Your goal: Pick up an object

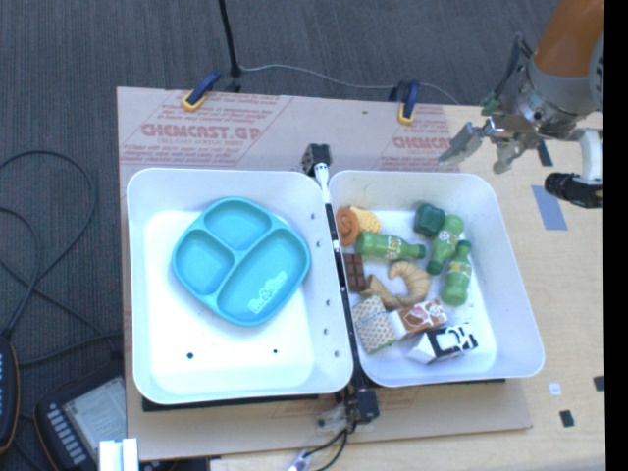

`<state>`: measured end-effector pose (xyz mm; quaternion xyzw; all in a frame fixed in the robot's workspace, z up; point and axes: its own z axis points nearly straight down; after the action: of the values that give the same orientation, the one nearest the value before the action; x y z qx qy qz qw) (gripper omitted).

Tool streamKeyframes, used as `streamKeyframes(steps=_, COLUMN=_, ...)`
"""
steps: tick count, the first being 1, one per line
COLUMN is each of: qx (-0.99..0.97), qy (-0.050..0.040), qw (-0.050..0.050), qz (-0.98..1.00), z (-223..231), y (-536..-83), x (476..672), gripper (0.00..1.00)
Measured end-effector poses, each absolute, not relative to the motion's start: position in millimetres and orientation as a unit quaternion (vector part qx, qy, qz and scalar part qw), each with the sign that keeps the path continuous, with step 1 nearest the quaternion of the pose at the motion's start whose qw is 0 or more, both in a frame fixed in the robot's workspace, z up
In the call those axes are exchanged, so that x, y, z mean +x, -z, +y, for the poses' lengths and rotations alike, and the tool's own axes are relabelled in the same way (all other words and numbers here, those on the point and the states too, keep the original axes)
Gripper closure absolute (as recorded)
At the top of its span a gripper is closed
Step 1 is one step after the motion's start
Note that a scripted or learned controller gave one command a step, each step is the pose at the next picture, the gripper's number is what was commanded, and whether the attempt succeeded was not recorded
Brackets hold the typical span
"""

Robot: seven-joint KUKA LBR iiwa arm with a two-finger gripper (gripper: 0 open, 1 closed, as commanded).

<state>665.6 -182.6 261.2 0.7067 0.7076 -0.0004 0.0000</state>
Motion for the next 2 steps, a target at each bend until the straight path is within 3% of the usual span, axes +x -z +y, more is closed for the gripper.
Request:
streamKeyframes(steps=1, qx=0.707, qy=0.0016, qw=-0.001, qz=0.707, z=-205, y=-148, x=639.2, gripper=0.00)
streamKeyframes(steps=2, qx=0.705, qy=-0.0039, qw=-0.002, qz=0.709, z=-215, y=-97, x=601.0, gripper=0.00)
